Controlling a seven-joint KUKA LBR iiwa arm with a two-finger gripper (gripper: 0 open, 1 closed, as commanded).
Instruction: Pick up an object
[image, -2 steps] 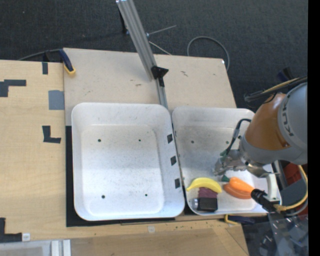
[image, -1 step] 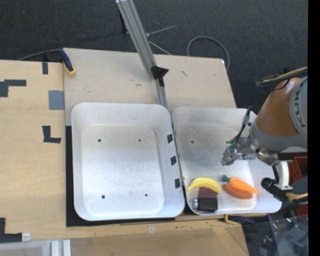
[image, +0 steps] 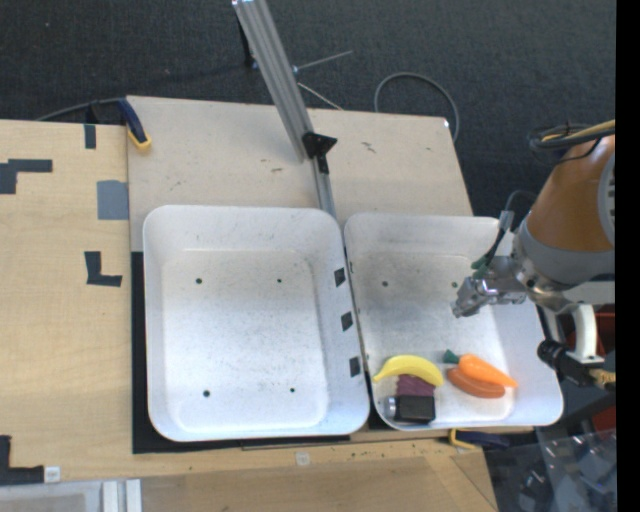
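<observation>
This is a robotics lab, no question. A bare plywood bench (image: 230, 150) carries two shallow white bins, the left bin (image: 240, 320) and the right bin (image: 440, 250), side by side. A metal rail (image: 285, 85) slants up from between them toward the bench's far edge. The grey and orange robot arm (image: 570, 215) reaches in at the right edge. Dark tape patches (image: 110, 200) mark the left bench, loose cables (image: 415, 95) trail over dark carpet (image: 480, 50), and a blue-yellow clamp (image: 135, 125) grips the far left corner.
</observation>
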